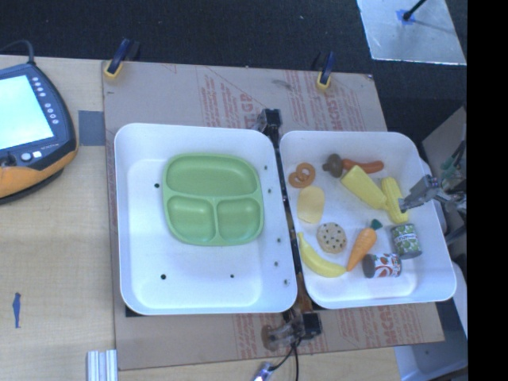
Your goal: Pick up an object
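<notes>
You're looking at a brightly, evenly lit bench, and the two white bins (pixel 198 292) run close to overexposed, so their rims wash out. Shadows stay soft and short under the green divided plate (pixel 213 198). The handheld screen (pixel 22 116) on your left glares pale blue-white. Beyond the bench the dark floor (pixel 238 14) swallows detail. Small food items look slightly soft and grainy throughout.

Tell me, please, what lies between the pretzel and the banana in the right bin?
In the camera view, a pale yellow chip-like piece and a cookie lie between the pretzel and the banana.
</notes>
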Robot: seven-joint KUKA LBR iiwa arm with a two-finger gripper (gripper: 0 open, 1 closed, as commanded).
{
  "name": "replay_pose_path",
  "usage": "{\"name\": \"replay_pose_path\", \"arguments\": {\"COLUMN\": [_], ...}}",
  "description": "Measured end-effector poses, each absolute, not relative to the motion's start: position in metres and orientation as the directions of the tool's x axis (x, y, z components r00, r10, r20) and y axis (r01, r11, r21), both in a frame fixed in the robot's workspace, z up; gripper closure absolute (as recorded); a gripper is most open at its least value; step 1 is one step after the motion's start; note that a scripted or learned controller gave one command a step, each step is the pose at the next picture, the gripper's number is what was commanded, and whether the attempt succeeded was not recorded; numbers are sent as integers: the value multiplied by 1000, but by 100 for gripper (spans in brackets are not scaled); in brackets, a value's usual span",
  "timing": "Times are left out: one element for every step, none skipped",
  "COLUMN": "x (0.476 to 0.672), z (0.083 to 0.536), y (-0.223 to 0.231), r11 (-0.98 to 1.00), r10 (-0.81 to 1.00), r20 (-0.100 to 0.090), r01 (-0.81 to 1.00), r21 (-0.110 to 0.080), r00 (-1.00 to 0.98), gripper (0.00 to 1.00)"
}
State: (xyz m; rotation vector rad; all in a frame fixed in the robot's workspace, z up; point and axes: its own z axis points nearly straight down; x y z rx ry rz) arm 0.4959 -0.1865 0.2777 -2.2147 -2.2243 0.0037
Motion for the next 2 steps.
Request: {"name": "replay_pose_path", "arguments": {"x": [536,541], "z": [186,91], "y": [-212,-211], "r11": [6,6], "r10": [1000,1000], "r20": [-1,1], "r01": [1000,1000], "r21": [-6,-7], "r00": [-6,-6], "gripper": [0,0]}}
